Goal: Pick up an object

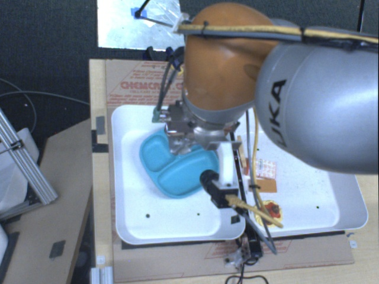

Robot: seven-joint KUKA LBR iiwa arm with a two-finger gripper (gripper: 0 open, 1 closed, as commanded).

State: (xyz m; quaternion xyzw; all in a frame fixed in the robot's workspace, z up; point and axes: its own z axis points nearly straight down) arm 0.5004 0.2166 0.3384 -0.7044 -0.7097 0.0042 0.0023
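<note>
Blue plastic, that is what the dish (pixel 177 173) looks to be made of, and it lies flat in the white bin (pixel 136 218) right under the end effector (pixel 182 139). Most of the dish spreads out from the end effector toward the near side of the bin. The end effector is down low at the far edge of the dish, very close to it or on it, but the big arm hides that spot, so I cannot tell if it is open or closed, or if it has hold of anything. The dish has two hollow parts with a raised ridge between them and a thin rim all the way round. I think it is light and stiff, and smooth enough to slip. The flat bottom gives nothing to pinch, so the rim or the ridge is the best place to take hold. Held by one edge, it may tip and hang down, so a firm squeeze would help. The other bin (pixel 308 206), off to the side of the end effector, holds a small orange and white bit (pixel 266 173) — well apart from the dish.
</note>
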